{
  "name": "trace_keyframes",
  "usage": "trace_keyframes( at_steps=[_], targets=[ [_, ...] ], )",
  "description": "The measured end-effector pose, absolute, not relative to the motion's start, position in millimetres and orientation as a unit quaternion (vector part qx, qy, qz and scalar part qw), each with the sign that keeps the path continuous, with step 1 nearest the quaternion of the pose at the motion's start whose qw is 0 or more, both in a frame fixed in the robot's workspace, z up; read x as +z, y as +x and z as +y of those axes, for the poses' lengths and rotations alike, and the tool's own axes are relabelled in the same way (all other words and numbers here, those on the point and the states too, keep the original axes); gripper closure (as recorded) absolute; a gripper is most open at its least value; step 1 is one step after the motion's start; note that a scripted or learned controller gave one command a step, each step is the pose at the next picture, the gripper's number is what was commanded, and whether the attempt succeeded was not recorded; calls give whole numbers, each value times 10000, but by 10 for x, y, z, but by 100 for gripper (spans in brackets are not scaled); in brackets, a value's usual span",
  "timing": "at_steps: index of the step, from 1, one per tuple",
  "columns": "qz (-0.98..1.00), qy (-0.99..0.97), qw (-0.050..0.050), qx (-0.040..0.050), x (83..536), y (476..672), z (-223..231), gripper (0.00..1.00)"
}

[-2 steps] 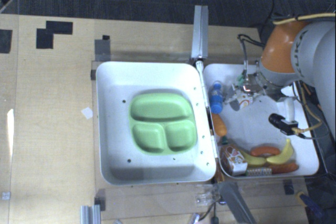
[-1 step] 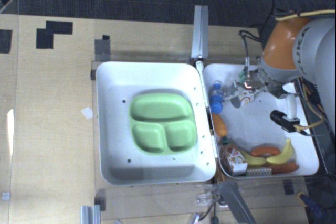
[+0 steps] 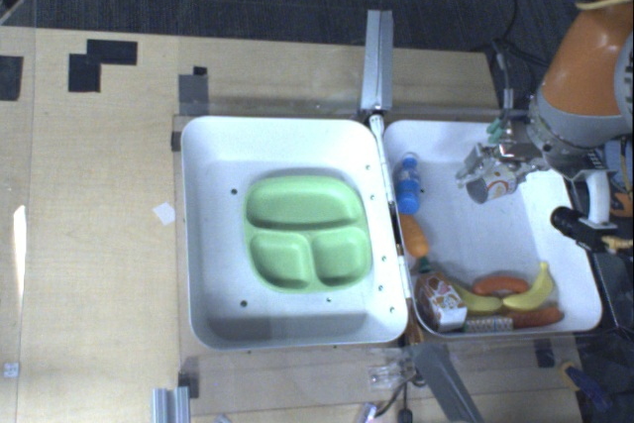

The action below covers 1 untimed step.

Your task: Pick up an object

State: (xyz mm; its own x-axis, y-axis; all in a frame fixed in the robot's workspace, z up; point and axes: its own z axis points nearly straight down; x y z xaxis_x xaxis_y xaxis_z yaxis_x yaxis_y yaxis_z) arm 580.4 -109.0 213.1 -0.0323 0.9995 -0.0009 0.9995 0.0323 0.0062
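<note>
1 fixed camera sits high above my bench [image 3: 89, 243], looking down at a slant. It frames both white bins: the left bin [image 3: 203, 243] near centre, the right bin [image 3: 575, 307] toward the edge where my arm [image 3: 589, 64] enters.

Light falls evenly and bright from above me, no hard beam anywhere. The left shallow white plastic bin [image 3: 208, 213] glows almost washed out along its rim, and a soft grey shadow pools inside its near wall. The pale green three-compartment tray [image 3: 307, 231] looks smeared, its ridges soft. A white streak of glare sits on the pale wooden bench top [image 3: 89, 243] at far left. My own metal two-finger gripper [image 3: 492, 175] is fuzzy, throwing a faint shadow on the right white bin [image 3: 575, 312]. The dark carpet up top is grainy, and the corners are dim.
</note>
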Motion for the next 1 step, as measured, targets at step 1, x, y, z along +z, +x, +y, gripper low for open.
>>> trace_keyframes(
  at_steps=[1],
  targets=[
    [7579, 6524, 29, 23, 3124, 5983, -703, 100]
  ],
)
